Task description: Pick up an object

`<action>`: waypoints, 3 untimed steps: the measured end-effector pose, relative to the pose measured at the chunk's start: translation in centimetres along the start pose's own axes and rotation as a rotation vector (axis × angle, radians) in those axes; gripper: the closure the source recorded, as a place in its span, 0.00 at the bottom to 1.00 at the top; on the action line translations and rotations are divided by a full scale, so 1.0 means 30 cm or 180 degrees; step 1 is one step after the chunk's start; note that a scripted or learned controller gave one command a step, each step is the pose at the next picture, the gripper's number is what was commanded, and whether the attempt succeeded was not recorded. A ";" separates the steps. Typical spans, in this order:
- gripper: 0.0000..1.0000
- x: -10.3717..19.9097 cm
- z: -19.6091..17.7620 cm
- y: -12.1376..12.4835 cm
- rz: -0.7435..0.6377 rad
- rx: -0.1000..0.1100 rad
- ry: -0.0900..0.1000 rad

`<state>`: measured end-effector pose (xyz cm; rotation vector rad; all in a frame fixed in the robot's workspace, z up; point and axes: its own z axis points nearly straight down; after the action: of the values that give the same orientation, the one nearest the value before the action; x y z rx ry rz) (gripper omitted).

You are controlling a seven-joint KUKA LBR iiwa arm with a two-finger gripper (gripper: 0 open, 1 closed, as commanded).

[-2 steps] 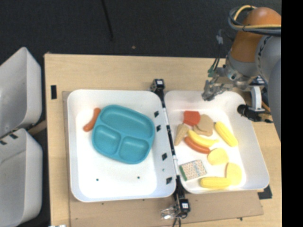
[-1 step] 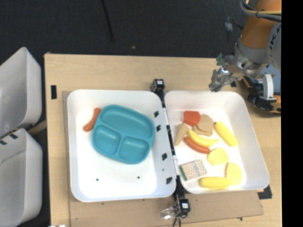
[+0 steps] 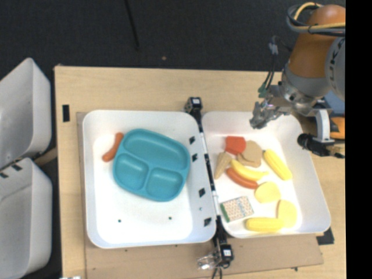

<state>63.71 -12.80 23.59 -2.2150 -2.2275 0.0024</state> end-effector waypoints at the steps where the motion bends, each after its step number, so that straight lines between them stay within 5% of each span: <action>1: 1.00 0.142 -0.040 -0.093 0.0002 -0.0010 0.0006; 3: 1.00 0.373 -0.047 -0.292 0.0003 -0.0004 0.0007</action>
<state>54.89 -1.65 25.01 -2.2155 -2.2260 -0.0011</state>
